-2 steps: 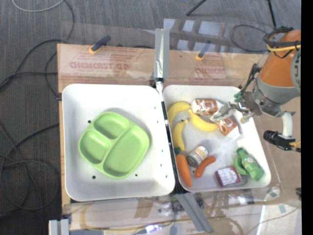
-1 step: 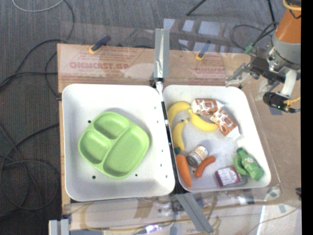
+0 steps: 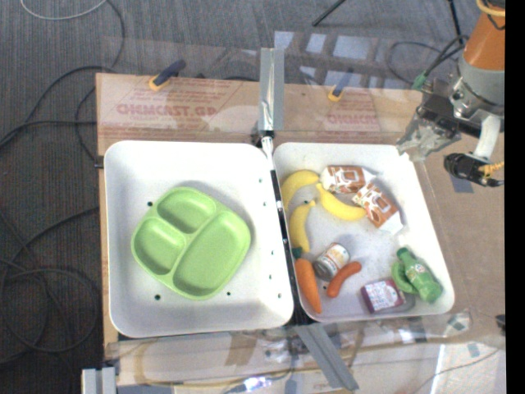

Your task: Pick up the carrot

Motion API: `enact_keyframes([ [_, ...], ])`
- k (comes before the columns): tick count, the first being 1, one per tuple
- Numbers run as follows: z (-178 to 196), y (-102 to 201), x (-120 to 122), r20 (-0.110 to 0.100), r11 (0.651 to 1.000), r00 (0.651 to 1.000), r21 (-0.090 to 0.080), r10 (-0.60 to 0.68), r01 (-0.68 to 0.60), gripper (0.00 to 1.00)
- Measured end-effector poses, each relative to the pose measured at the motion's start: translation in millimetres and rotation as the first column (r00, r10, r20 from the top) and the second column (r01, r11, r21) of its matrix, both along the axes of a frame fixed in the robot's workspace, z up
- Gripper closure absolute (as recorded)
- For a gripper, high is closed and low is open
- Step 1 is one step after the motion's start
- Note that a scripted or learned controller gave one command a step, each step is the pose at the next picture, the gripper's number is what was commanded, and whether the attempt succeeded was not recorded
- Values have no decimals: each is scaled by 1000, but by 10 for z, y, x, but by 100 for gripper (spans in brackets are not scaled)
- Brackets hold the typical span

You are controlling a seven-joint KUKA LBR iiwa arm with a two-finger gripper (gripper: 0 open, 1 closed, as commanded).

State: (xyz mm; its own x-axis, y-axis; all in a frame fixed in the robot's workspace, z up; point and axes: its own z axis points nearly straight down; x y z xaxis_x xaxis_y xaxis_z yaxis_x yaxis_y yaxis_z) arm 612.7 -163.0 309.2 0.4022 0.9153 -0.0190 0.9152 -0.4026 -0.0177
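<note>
Look to the near left corner of the shallow white right-hand bin (image 3: pixel 430 206) for the long tapered orange carrot (image 3: pixel 308 286). Lies flat against the bin's left wall, thick end far, thin tip pointing near, probably because the sloping wall lets loose things slide down and settle there. Looks smooth, matte and plastic-like, bright orange all along, with a paler band at the thick end. Narrow enough to be pinched across its width, judging by its shape.

Crowded on the right by a small round silver tin can (image 3: pixel 332 261), just beside the thick end, and by a short red-orange sausage-shaped piece (image 3: pixel 344 277), close in colour and so easy to mistake for the target. Touched or nearly touched at the far end by the lower of two curved yellow bananas (image 3: pixel 300 224). Leaves a grip across the middle or the near tip as the freest approach, by this reading.

Farther right: two brown-and-white snack packets (image 3: pixel 361 191), a crumpled green pouch (image 3: pixel 417 276), a small purple packet (image 3: pixel 381 295). In the shallow white left-hand bin (image 3: pixel 119 179), a light-green three-part plastic plate (image 3: pixel 191 242), well apart from the carrot.

Up at the far right corner of the right bin, the arm's grey two-finger gripper (image 3: pixel 420 142), hanging at the rim and well apart from the carrot, holding nothing visible. Cannot tell whether wide or narrow. Nothing grasped yet; calls for a long move near and left first.
</note>
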Motion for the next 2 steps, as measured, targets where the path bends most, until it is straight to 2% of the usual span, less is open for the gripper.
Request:
enact_keyframes([
  [1,-1437,518,86,11,944,944,4,-329,329,100],
  [2,-1964,204,-117,49,963,962,11,-268,268,100],
])
